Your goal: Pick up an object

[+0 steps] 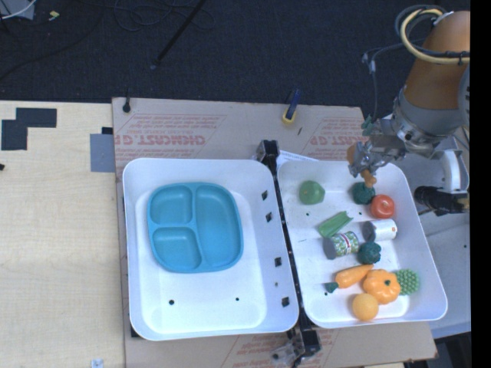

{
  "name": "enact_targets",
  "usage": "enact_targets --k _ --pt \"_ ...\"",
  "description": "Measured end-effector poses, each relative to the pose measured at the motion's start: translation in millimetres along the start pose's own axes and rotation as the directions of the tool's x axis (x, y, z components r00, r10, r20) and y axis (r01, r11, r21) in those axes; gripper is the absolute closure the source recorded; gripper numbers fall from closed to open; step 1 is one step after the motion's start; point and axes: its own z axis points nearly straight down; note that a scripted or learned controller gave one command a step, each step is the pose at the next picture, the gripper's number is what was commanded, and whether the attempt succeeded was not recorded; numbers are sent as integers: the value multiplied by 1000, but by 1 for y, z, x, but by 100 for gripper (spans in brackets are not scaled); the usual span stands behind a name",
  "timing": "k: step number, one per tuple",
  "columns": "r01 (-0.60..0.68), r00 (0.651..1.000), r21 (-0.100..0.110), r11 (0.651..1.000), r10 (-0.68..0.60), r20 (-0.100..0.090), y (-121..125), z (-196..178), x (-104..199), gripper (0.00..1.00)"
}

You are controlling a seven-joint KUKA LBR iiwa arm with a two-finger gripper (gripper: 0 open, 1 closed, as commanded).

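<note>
While the toys are all lying loose in the right bin [420, 228], the gripper [367, 167] is hovering at that bin's far rim, just above a dark green toy [362, 192] and a red tomato [382, 205]. Whether it is gripping anything, nobody can tell from up here. No lift is showing, so the pick looks undone. Room is tight by the rim; the left bin [146, 282], carrying a blue tray [196, 227], is offering space.

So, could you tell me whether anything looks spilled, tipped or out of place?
Nothing stands out. The blue divided plate lies flat in the left bin, the toy foods sit loosely inside the right bin, and the gripper hovers over that bin's far edge.
</note>
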Motion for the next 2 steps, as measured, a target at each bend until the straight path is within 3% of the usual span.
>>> enact_targets --k 1,2 --pt "0 1000 0 1000 0 0 0 0 0 0" --pt "0 1000 3 1000 0 0 -1 43 0 0"
